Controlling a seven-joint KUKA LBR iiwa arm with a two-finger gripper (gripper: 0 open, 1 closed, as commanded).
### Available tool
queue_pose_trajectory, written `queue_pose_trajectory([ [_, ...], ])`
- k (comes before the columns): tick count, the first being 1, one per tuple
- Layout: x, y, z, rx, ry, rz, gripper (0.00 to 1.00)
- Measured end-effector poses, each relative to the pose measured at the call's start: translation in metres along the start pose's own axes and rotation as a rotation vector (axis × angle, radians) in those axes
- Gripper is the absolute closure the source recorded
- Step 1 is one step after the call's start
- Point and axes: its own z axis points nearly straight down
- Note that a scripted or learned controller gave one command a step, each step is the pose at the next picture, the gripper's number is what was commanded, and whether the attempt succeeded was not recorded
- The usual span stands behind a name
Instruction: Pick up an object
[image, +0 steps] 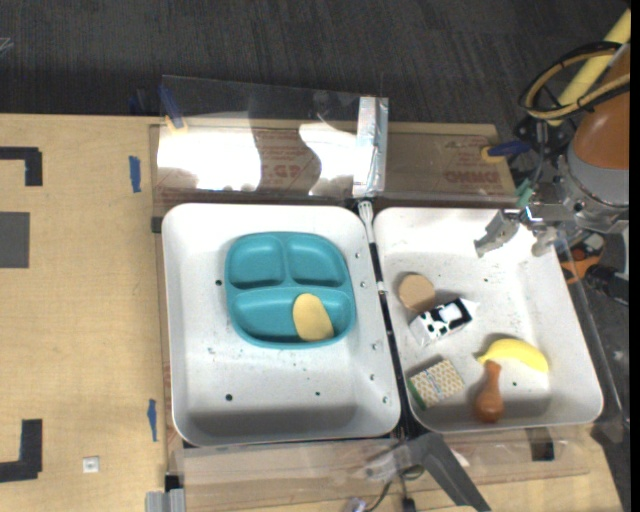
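My gripper (520, 238) hangs over the back right part of the right bin (570, 330), open, with nothing between its fingers. Below and to its left in that bin lie a tan round piece (416, 290) and a black-and-white block (443, 318). Nearer the front are a yellow banana-shaped piece (514, 354), a brown drumstick-shaped piece (489, 392) and a speckled square pad (437, 381). The gripper touches none of them.
The left bin (200, 380) holds a teal divided plate (270, 270) with a yellow oval piece (313, 317) in its front right compartment. A clear shiny panel (270, 150) stands behind the bins. Yellow and black cables (580, 75) hang at the upper right.
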Motion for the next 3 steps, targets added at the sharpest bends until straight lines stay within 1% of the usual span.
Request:
queue_pose_trajectory([
  [1,-0.017,-0.092,0.073,0.006,0.000,0.053,0.00],
  [2,-0.053,-0.114,0.147,-0.006,-0.001,-0.007,0.00],
  [3,-0.018,-0.113,0.101,-0.002,0.000,0.312,0.00],
])
